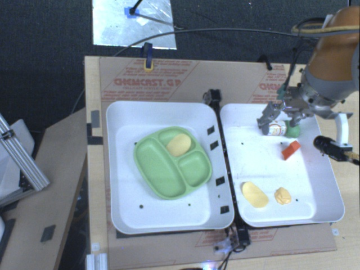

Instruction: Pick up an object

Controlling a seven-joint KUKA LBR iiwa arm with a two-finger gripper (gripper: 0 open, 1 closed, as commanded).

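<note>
The arm [336, 49] enters the camera view at about two o'clock, its orange band uppermost and the grey wrist below it slanting down toward the centre. The gripper [279, 117] hangs off the wrist's lower left end, at roughly three o'clock from the middle of the view, pointing down and to the left. Its dark metal fingers [266, 118] sit low over the right-hand side, one visibly angled outward to the left.
</note>
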